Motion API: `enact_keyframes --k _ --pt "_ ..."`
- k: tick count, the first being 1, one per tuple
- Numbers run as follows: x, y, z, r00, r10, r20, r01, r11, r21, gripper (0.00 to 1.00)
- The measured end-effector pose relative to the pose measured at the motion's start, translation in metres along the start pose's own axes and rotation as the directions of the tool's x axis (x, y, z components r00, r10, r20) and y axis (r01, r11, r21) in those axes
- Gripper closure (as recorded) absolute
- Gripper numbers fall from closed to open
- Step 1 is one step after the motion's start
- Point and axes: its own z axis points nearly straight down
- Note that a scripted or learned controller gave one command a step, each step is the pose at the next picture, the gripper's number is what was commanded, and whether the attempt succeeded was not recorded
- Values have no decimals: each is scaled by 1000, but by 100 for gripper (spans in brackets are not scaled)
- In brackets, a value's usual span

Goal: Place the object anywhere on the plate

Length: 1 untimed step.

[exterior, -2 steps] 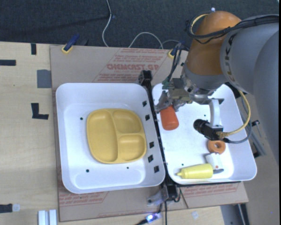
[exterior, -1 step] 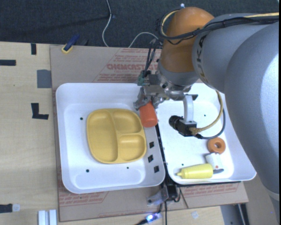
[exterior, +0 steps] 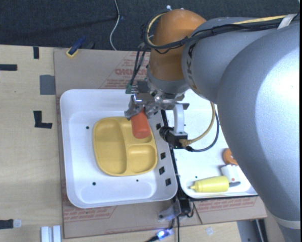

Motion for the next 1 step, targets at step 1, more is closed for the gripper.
enact_keyframes --k 1 --pt "52 12 -12 1000 -1 -1 1 1000 -2 100"
